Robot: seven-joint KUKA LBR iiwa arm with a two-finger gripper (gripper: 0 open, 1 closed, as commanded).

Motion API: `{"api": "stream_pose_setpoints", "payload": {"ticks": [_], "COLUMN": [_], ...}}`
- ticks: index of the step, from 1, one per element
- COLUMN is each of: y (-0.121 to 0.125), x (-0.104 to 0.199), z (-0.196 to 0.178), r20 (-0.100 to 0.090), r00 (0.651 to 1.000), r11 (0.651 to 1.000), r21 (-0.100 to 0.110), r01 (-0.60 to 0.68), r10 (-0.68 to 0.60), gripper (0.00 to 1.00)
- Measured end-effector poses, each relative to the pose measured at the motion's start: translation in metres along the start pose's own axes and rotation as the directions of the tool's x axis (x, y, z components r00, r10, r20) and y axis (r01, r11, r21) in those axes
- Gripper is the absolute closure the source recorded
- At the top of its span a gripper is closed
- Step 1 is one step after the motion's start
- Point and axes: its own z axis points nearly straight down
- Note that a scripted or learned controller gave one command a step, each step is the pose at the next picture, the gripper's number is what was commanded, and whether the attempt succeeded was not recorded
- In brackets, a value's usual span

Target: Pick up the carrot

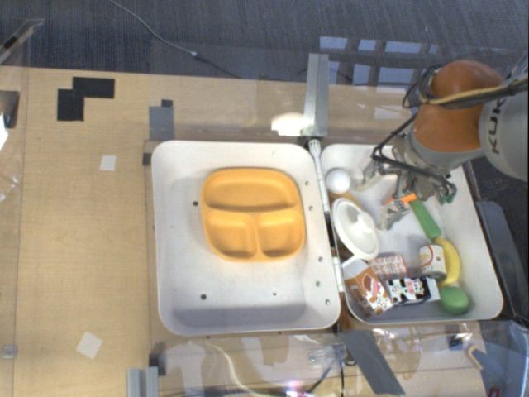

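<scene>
Pincer (397, 208) down in the right bin (488, 288)!
Finger spread: cannot tell. Carrot's (407, 198) orange tip peeks beside it, green stalk trailing toward five o'clock.

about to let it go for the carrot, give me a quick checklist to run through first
1. Carrot located: cannot tell. A small orange piece shows under the gripper, but it could be part of the tool.
2. Gripper over the right bin: ok. It hangs above the bin's upper middle.
3. Jaws open or shut: cannot tell, the wrist hides them.
4. Nothing held yet: cannot tell.
5. Clutter near the target: not ok. The green stick, white bowl and white ball lie close by.
6. Left bin: ok. The yellow tray lies there, away from the arm.
</scene>
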Motion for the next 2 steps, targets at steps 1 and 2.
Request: {"api": "stream_pose_setpoints", "payload": {"ticks": [1, 2], "y": [-0.001, 0.017], "x": [-0.004, -0.018], "z": [-0.015, -0.13], "r20": [0.013, 0.006], "r00": [1.0, 0.991], "r11": [1.0, 0.991], "r21": [0.006, 0.002], "r01": [0.002, 0.134], "r10": [-0.002, -0.134], "gripper": [1.0, 1.0]}}
